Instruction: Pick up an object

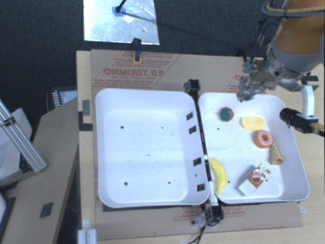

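Where the tool (245, 94) hangs over the far rim of the right bin (292, 151), you have open white floor just below and to its left. Its fingers look drawn close together, nothing between them.

Objects, all in the right bin:
- green-and-red round item (226, 114), nearest the tool, just below-left of it
- yellow slice (252, 122), just below the tool
- pink doughnut (263, 138), further down
- tan cone (275, 155), beyond the doughnut, near the right wall
- red-and-white packet (257, 178), well below, toward the near rim
- banana (219, 174), well below-left, against the divider wall

The left bin (109, 136) lies well to the tool's left.

Writing: the board (152, 67) under the bins reads "CHEMCAST", red print, the rest too small for you to read.

Arm (297, 29): enters from the right, orange band above the wrist, tool pointing down at the bin's far edge.
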